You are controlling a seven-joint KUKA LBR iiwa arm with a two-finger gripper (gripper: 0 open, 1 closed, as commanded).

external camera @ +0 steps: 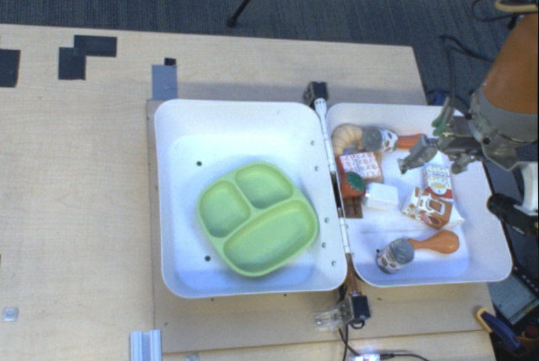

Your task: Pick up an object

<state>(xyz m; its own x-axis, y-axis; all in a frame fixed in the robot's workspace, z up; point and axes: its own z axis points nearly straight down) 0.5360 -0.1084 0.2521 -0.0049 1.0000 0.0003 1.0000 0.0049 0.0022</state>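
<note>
i note the grey two-finger gripper (427, 151) hovering with fingers spread, grasping nothing; the white-and-orange snack packet (429, 204) just below remains unpicked.

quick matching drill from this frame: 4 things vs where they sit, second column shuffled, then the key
Things
1. green plate
2. gripper
3. white block
4. snack packet

Places
A. above the right bin's far right part
B. left bin, about the middle
C. right bin, right of centre, below the gripper in the camera view
D. right bin, left of centre, beside the small dark and red items

Pairs: 1-B, 2-A, 3-D, 4-C
</note>
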